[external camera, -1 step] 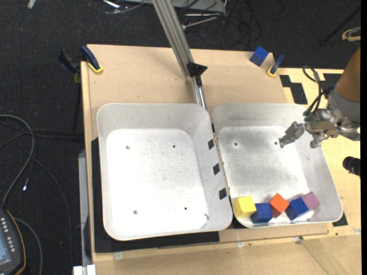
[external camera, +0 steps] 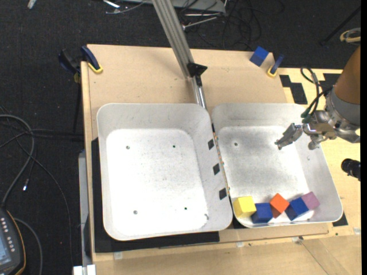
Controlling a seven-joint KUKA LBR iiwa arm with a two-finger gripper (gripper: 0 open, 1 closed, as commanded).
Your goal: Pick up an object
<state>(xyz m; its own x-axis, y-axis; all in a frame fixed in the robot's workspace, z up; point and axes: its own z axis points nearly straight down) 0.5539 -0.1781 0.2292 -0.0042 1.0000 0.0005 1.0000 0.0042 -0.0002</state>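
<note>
Camera view looks down on our worktop (external camera: 149, 73), which carries two white bins side by side. Our left bin (external camera: 152, 171) sits beside the right bin (external camera: 269, 159), their rims touching. Our arm (external camera: 347, 96) reaches in from the right above the right bin's far right part. Our claw (external camera: 298, 135) hangs there with fingers spread apart, gripping nothing. Along the right bin's near wall lie the blocks, clustered together: yellow (external camera: 245, 205), blue (external camera: 262, 212), orange (external camera: 279, 203), another blue (external camera: 297, 208) and purple (external camera: 310, 200).
</note>
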